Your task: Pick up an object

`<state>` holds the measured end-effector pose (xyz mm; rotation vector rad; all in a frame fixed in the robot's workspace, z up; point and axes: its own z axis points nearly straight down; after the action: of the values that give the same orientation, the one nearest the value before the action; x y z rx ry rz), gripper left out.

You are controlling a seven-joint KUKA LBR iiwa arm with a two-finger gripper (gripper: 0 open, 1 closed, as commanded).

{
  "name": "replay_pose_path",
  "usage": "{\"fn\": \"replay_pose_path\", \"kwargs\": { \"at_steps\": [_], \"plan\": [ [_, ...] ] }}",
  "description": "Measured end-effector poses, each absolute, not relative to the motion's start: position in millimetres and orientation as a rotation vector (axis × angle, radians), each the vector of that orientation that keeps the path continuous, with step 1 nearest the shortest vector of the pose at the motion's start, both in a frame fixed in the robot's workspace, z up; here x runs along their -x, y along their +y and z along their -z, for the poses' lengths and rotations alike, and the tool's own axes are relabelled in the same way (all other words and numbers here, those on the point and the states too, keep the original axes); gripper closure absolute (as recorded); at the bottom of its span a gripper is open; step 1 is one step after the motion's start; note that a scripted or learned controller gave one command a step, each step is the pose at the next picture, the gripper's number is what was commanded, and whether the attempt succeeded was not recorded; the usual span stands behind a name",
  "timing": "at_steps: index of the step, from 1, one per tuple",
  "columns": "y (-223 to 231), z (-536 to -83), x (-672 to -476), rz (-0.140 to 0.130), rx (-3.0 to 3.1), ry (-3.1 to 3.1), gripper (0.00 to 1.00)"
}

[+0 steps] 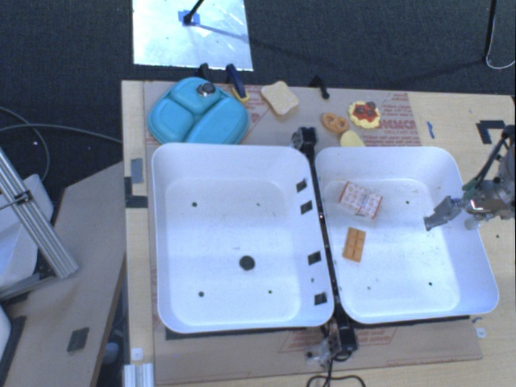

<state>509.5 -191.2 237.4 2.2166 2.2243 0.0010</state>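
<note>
The end effector (442,214) is entering from the right side of the camera view and is hanging over the right-hand part of the right bin (476,289). It is showing as a small grey metal part with its tip pointing left. Whether it is released or clenched cannot be told at this resolution. Nothing is visibly lying between its tips.

Two candidate objects are lying on the floor of the right bin, both to the left of the end effector and apart from it. A red-and-white patterned packet (359,200) is resting in the upper left area of the bin, slightly tilted. An orange rectangular block (354,244) is lying just below the packet, near the divider between the bins, with its long side running roughly top to bottom.

The left bin (173,297) is holding one small dark round item (247,263) near the centre of its floor.

Beyond the bins, on the worktop (137,135), a light blue sectioned tray (197,115) is sitting at the upper left. A toy slice of bread (280,97) is lying to its right. Farther right, a small orange pretzel-shaped piece (334,122), a round yellow-and-red toy food piece (364,114) and a pale yellow piece (351,139) are grouped just above the right bin's rim.
</note>
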Motion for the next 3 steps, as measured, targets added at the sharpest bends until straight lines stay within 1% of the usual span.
{"fn": "replay_pose_path", "kwargs": {
  "at_steps": [1, 2, 3],
  "plan": [
    [-138, -102, -493.3, 0.005, -2.221, 2.238, 0.0],
    [-186, -186, -555.6, -0.008, -2.206, 2.216, 0.0],
    [-208, -116, -481.9, 0.007, -2.231, 2.221, 0.0]
  ]
}}
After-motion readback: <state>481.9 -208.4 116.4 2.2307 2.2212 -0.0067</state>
